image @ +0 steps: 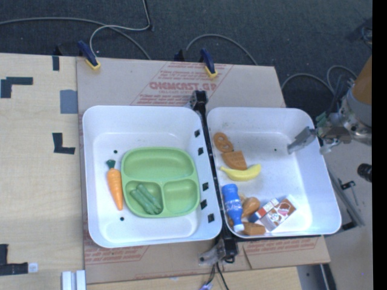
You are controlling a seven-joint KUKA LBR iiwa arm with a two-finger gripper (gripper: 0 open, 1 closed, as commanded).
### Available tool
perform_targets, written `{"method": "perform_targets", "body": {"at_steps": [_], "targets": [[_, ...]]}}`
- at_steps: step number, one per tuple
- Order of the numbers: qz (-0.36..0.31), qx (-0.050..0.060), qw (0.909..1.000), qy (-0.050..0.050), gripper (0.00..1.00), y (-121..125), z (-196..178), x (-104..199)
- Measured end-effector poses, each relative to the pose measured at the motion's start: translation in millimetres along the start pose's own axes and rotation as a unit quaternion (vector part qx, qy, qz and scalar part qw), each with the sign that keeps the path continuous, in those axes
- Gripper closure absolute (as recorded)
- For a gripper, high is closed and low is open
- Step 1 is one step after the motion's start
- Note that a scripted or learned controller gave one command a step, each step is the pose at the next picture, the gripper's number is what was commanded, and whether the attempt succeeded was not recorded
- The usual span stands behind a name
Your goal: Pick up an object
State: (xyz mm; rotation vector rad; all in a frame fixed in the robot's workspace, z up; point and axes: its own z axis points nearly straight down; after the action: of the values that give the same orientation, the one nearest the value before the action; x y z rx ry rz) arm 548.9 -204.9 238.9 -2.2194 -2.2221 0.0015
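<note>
My gripper [313,142] hangs over the right rim of the right bin [275,121], open, with nothing between its fingers. One grey finger [300,141] points left over the bin floor. Left of it and apart from it lie a pretzel [222,142], an orange bread piece [235,160] and a yellow banana [243,173]. Nearer the front lie a blue bottle [231,203], a small orange food piece [250,206] and a red and white carton [277,212].
The left bin [100,125] holds a green divided plate [161,180] with green beans [145,198] in one compartment. An orange carrot [115,188] lies beside the plate. Blue clamps [208,63] and cables sit at the back of the cardboard.
</note>
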Motion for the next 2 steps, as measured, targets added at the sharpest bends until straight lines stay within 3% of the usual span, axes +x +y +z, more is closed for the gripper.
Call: {"method": "perform_targets", "body": {"at_steps": [1,2], "targets": [[0.0,-0.001,1.0,0.001,0.0,-47.8,152.9,55.2],[-0.001,-0.004,1.0,0.0,0.0,-0.2,152.5,94.2]]}}
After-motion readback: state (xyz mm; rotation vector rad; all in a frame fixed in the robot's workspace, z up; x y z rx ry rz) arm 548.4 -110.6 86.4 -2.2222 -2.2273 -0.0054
